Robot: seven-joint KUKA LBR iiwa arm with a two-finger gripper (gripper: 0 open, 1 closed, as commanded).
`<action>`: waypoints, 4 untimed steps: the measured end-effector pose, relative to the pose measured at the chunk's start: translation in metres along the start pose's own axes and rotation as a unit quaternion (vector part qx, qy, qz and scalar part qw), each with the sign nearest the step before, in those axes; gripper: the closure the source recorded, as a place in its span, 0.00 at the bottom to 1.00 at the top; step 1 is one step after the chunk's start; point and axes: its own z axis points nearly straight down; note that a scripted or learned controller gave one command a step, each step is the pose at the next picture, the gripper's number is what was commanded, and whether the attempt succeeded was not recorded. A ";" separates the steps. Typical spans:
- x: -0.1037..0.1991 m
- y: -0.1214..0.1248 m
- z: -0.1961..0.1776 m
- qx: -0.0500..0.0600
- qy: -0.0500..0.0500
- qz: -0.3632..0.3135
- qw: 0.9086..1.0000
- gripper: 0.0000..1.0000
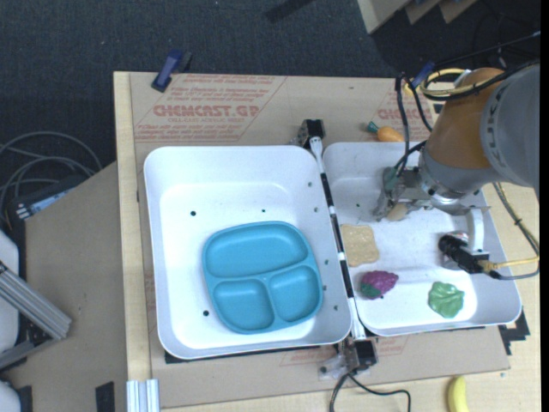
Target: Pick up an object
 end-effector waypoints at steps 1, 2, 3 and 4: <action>0.041 -0.057 -0.091 -0.001 0.000 -0.001 1.000 1.00; 0.078 -0.045 -0.139 0.000 0.000 -0.001 1.000 1.00; 0.138 -0.059 -0.141 0.001 0.000 -0.001 1.000 1.00; 0.144 -0.063 -0.145 0.001 0.000 -0.001 1.000 1.00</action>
